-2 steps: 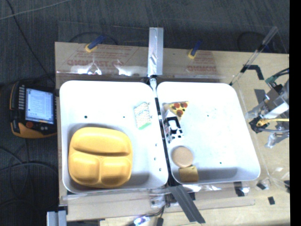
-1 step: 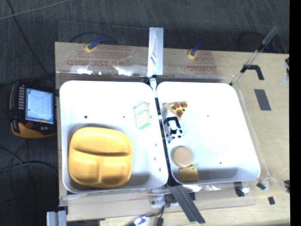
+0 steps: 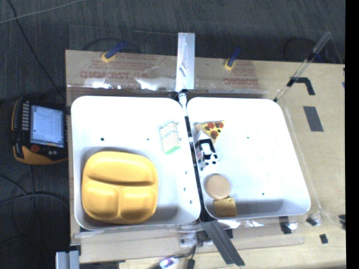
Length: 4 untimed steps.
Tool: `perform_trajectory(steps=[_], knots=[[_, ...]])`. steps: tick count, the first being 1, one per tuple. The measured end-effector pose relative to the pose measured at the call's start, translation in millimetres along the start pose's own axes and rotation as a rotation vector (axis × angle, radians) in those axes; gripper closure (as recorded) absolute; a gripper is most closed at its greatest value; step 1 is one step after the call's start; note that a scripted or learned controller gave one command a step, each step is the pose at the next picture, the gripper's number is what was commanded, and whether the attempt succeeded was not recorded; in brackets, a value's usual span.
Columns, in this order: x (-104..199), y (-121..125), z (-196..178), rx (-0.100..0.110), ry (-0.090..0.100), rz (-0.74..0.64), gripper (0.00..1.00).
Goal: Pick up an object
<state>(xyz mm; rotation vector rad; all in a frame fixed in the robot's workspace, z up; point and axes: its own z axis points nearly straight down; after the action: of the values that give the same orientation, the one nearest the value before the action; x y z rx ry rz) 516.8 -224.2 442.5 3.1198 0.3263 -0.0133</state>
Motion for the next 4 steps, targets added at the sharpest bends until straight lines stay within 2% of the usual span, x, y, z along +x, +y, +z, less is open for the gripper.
perform_trajectory(steps=[1,2,3,4], knots=[[6,-41,157,0.006,0.004,-0.071,1.0],[25,0,43,0.002,0.005,-0.208,1.0],[55,11,9,0.002,0.005,-0.05,1.0],[65,10,231,0.008,0.004,-0.047,1.0]])
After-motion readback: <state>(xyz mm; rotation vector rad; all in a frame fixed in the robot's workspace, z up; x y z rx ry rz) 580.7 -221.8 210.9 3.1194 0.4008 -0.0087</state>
